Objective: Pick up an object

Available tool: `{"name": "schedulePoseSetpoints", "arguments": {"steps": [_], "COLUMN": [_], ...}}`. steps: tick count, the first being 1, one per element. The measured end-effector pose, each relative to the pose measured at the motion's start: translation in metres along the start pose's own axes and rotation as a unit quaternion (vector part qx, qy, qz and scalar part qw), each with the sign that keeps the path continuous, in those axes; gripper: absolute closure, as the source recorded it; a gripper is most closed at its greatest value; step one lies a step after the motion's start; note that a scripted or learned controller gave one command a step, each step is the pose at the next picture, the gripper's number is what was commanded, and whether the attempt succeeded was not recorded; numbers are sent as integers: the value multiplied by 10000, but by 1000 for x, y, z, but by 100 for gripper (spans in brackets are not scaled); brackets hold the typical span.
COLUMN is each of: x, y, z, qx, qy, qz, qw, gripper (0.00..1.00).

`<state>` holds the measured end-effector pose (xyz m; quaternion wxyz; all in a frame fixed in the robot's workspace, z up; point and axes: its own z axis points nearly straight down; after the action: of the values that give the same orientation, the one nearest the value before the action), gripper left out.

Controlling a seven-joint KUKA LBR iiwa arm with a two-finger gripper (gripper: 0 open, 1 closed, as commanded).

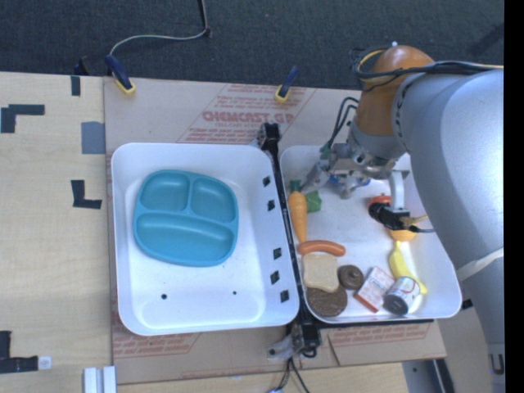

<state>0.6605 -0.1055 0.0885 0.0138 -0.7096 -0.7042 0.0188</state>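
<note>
My gripper hangs low over the far end of the right bin, its fingers spread apart with nothing between them. Just in front of it and a little to the left lies an orange carrot along the bin's left wall, with its green top closest to the fingers. Nearer the front are a sausage, a slice of bread, a small dark donut, a brown cookie, a red and white packet, a can and a yellow banana.
The left bin holds a blue divided plate. The bulky grey arm covers the right side of the right bin. A black clip sits where the two bins meet at the back.
</note>
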Motion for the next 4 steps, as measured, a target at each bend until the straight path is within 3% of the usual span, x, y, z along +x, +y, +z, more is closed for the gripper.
{"name": "schedulePoseSetpoints", "arguments": {"steps": [1,2,3,4], "x": [-13,-39,-89,-76], "y": [1,3,-23,1], "z": [-5,-47,-35,9], "qx": [-59,-158,-196,-25], "qy": [65,42,35,55], "qz": [-28,-34,-36,2], "qw": [10000,9999,9998,10000], "gripper": [0,0,0,0]}}
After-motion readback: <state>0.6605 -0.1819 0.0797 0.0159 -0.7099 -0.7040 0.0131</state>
